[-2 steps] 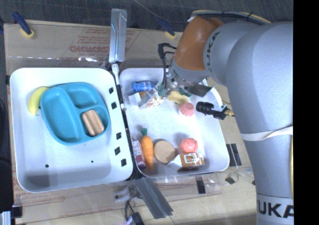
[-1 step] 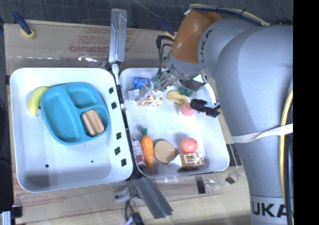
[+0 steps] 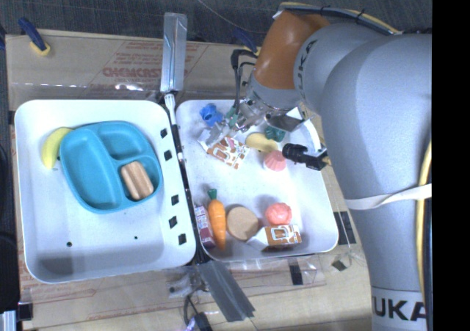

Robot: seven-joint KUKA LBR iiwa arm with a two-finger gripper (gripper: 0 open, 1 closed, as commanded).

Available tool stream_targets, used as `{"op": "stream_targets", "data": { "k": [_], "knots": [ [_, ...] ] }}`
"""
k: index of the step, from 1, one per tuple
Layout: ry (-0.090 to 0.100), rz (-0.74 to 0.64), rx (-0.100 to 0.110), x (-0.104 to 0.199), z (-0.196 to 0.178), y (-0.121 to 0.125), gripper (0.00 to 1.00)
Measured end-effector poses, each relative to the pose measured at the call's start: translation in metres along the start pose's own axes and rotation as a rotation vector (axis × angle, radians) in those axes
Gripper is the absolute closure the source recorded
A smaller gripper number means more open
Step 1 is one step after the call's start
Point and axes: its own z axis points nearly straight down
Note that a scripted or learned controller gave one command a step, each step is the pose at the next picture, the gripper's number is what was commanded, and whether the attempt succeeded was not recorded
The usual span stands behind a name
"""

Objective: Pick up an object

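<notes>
**Arm low over the right bin, pick not yet made**

The grey arm (image 3: 367,124) reaches in from the right and bends down over the far end of the right bin (image 3: 323,197). The left bin (image 3: 29,249) holds a blue divided plate (image 3: 95,168) with a bread roll (image 3: 137,180) in one compartment and a banana (image 3: 50,147) just beside its rim. In the right bin, the near end carries a carrot (image 3: 217,216), a round brown cookie (image 3: 242,223), a pink ball (image 3: 278,213) and a small carton (image 3: 283,235). At the far end lie a printed packet (image 3: 226,150), a yellow piece (image 3: 258,142), a pink shell-shaped toy (image 3: 275,161) and a blue toy (image 3: 209,113).

The claw (image 3: 236,121) sits among these far items, near the packet and blue toy; whether it is spread or pressed together I cannot tell. This looks like the reach-and-grasp step. Next it would need a firm grip on one item, then a straight lift.
</notes>
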Motion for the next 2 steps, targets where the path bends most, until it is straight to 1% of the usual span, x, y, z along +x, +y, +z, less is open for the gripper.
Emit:
{"op": "stream_targets", "data": {
  "k": [1, 2],
  "knots": [
    [-0.026, -0.046, -0.028, 0.050, -0.079, 0.024, 1.00],
    [-0.022, 0.141, -0.024, 0.100, -0.088, 0.045, 1.00]
  ]
}}
